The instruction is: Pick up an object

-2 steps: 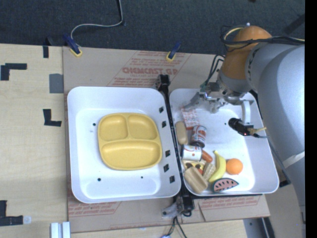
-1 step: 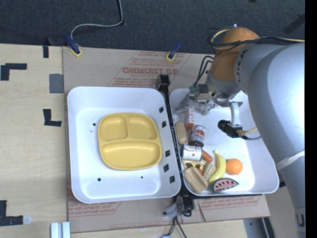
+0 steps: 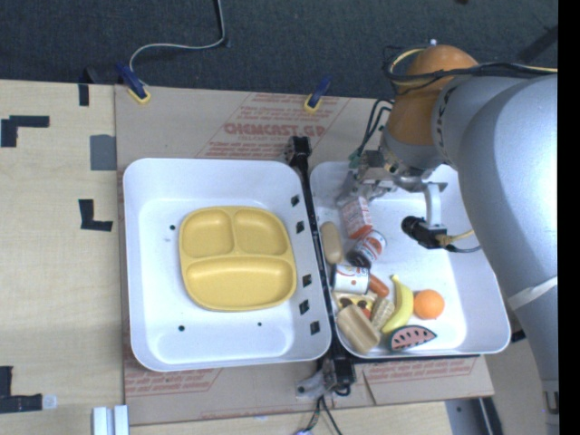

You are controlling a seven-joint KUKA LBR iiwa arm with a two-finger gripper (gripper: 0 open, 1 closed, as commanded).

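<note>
Over on the left, the yellow divided plate sits alone in the left bin. Just right of that plate, across the divider, toys crowd the right bin: a red can, banana, orange, watermelon slice. The end effector hovers right above the can; open or closed, I cannot tell. Best play: centre on the can, descend straight, avoid the divider.

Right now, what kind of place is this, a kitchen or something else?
Probably a robot test lab, not a kitchen. A big grey robot arm reaches over two white bins on a cardboard-covered bench. The food looks like toys, beside a yellow divided plate, and cables trail about.
</note>
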